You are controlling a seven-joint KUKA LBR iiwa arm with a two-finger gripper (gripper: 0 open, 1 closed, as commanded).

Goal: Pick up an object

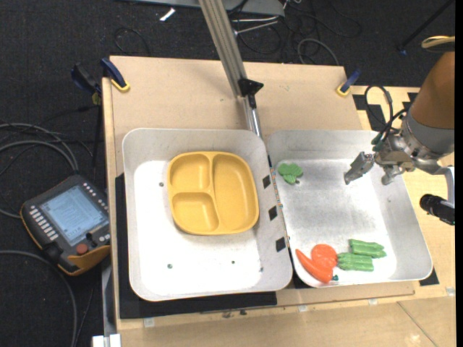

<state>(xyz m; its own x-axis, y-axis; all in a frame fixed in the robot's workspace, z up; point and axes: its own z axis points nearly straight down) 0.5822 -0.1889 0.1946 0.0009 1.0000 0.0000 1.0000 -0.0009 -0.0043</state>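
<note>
Left of the right bin (405, 215), off the table (181, 92), a teach pendant (69, 223) lies on the dark floor. The left bin (145, 266) sits directly beside the right bin and holds a yellow divided plate (213, 192), nothing on it.

Right bin contents: a small green piece (290, 172) near the bin's upper-left corner. Along the bin's front edge, a carrot (311, 267) and a red tomato (324, 256) touching it at the front-left. Just right of those, two green pods (362, 255) lie side by side, toward the front-right.

The gripper (370, 168) hangs over the right bin's upper-right part, arm coming in from the bin's right. Its fingers look spread apart with nothing between them. It looks raised above the bin floor, though height is hard to judge from this angle. It is well apart from every item in the bin.

Step judged: approach phase, no grasp yet, task barely begun. No object lifted.

Next move likely calls for picking a target. The green piece to the gripper's left is isolated, so probably the cleanest grab. The carrot-tomato pair touches, so a clamp there risks a double catch or a slip. The gripper would need to translate over the chosen item, line its fingers across the narrow side, then descend to the bin floor before clamping.
</note>
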